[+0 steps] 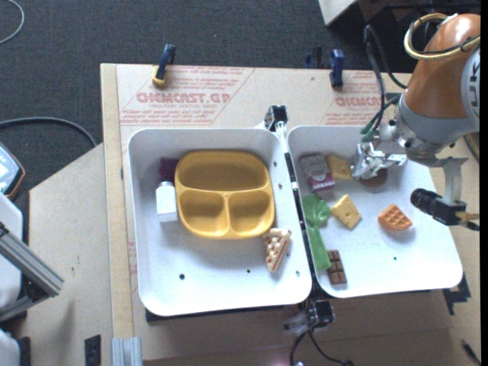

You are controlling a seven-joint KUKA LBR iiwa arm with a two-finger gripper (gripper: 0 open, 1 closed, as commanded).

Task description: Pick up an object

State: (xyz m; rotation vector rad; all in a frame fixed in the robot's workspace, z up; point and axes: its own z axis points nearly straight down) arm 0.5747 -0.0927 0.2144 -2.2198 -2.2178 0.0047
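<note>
The pincer (371,163) is seen low in the right bin (427,277), near that bin's far wall, directly over a small brown round item (374,178). Whether its fingers are spread or closed cannot be told, and no object is seen between them. The grey arm with its orange band (450,36) is seen entering from the right.

Positions are noted relative to the pincer. Just to its left, a yellow piece (340,167) lies touching a packet with a pink label (316,171). Nearer the camera, a yellow cheese wedge (347,211) and an orange waffle piece (394,219) are seen, well apart from each other. Further left, a green item (315,221) is laid along the bin's left wall, with a chocolate bar (335,267) at its near end.

In the left bin (152,280), a yellow divided tray (224,193) is noted. A white bottle (166,201) and a dark purple item (168,166) are beside its left edge, and a pie-slice toy (277,249) is at its near right corner. Both bins are carried by the counter (122,105).
</note>
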